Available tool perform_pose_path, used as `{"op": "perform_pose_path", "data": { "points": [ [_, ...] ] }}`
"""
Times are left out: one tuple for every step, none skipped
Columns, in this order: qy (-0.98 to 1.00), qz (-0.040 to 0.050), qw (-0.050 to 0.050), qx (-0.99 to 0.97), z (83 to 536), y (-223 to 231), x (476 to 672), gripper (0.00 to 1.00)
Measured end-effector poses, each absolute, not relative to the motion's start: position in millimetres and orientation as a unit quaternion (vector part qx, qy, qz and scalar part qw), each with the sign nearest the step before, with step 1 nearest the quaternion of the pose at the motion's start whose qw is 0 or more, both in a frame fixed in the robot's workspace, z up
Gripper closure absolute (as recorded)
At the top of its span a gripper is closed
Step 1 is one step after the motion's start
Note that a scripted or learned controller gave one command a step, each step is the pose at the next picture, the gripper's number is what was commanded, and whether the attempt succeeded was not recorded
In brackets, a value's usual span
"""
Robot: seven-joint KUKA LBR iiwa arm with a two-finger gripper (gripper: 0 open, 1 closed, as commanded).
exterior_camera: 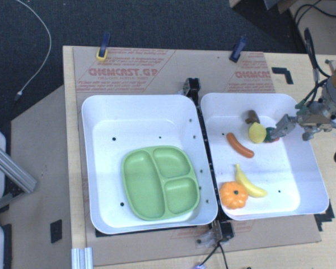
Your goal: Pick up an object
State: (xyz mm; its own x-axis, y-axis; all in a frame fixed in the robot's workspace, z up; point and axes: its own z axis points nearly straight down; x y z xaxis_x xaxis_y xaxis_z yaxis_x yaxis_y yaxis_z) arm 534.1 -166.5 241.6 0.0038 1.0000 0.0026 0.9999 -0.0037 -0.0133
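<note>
In the right bin [302, 172] lie several toy foods: a yellow round fruit [257, 132], a small brown piece [251, 116] just behind it, an orange-red sausage [239, 145], a yellow banana [248, 184] and an orange pumpkin [234, 195]. My gripper [276, 132] reaches in from the right edge, low over the bin. Its tip is right beside the yellow fruit's right side. The view does not show whether the two touch or whether anything is held.
The left bin [101, 128] holds a green divided plate [159, 181]. A black clamp [191, 86] sits between the bins at the back. Blue clips [238, 49] hold the cardboard base. Bare bin floor lies right of the banana.
</note>
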Motion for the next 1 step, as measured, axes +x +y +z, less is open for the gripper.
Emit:
{"op": "perform_pose_path", "data": {
  "points": [
    [-0.707, 0.0001, 0.000, -0.707, 248.5, -166.0, 536.6, 0.00]
  ]
}}
